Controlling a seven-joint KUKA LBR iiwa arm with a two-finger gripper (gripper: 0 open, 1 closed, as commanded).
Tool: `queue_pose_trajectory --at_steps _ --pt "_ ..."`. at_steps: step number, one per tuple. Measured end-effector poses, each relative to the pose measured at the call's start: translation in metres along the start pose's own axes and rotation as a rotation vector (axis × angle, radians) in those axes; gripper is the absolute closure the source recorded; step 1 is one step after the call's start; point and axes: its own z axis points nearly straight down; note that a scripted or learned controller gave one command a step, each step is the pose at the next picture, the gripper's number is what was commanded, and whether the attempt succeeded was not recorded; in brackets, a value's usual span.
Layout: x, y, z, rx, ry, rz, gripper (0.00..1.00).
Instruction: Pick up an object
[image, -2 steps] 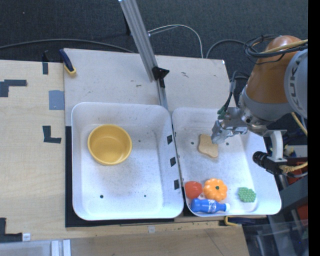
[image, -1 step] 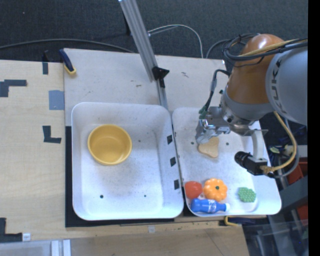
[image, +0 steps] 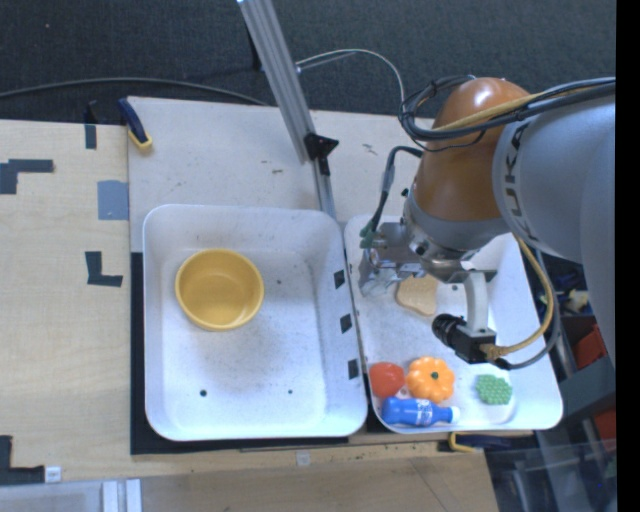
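The pincer (image: 378, 272) hangs low over the left side of the right bin (image: 530, 405), close to the wall it shares with the left bin (image: 160, 330). Whether it is open or closed, you cannot tell, and nothing shows as held in it.

Just beside it, toward the table's right edge, lies a flat tan piece (image: 418, 294), partly hidden under the wrist.

Along the right bin's near wall sit a red piece (image: 386, 379), an orange pumpkin (image: 431, 379), a blue bottle (image: 418, 412) and a green piece (image: 493, 389), crowded together. A yellow bowl (image: 219, 288) stands alone in the left bin.

The tan piece looks the likeliest target. To do this well, centre over it first, descend straight, and close only once low enough, since a flat thing slips easily.
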Motion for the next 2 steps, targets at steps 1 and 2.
queue_pose_trajectory --at_steps 1,2 --pt "0.047 -0.004 0.022 0.002 -0.001 0.001 1.0" --pt "0.078 0.007 0.023 -0.001 -0.001 0.001 1.0"
